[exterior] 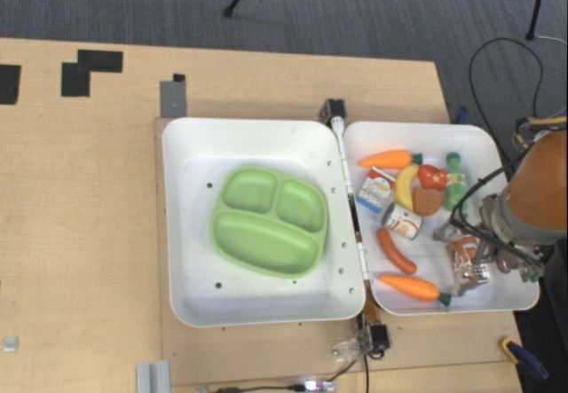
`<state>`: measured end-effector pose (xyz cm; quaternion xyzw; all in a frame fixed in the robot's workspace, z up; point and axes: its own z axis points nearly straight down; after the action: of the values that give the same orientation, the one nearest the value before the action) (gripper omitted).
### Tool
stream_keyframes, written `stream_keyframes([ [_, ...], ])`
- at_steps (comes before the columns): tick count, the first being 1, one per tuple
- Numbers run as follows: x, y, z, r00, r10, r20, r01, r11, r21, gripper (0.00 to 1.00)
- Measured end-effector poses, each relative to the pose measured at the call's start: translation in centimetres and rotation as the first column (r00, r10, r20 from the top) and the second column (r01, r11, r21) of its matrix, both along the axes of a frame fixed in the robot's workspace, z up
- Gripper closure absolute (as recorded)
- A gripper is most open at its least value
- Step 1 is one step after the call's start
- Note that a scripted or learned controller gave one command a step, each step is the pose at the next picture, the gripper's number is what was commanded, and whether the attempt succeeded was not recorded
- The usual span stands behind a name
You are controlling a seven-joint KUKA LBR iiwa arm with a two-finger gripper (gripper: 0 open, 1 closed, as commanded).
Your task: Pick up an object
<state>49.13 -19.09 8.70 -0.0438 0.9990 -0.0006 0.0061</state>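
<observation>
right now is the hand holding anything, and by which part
It cannot be told. The hand sits low at the right bin's right side over a crinkly brown-and-silver packet, but the view does not show a hold.

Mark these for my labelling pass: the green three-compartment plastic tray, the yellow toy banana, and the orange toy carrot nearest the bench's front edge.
Green three-compartment plastic tray (269,221): camera view, on the ridge between compartments.
Yellow toy banana (406,186): camera view, mid-curve.
Orange toy carrot (408,286): camera view, middle of its body.
</observation>
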Motion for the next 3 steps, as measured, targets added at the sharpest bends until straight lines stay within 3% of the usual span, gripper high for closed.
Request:
stream_keyframes([
  [1,0.2,0.0,1.1,1.0,-0.004,0.002,0.004,1.0,-0.001,1.0],
  [2,2.9,4.2,6.4,0.993,0.115,-0.008,-0.115,0.993,0.001,1.0],
  [3,0.6,6.0,0.0,0.941,0.339,-0.006,-0.339,0.941,-0.003,1.0],
])
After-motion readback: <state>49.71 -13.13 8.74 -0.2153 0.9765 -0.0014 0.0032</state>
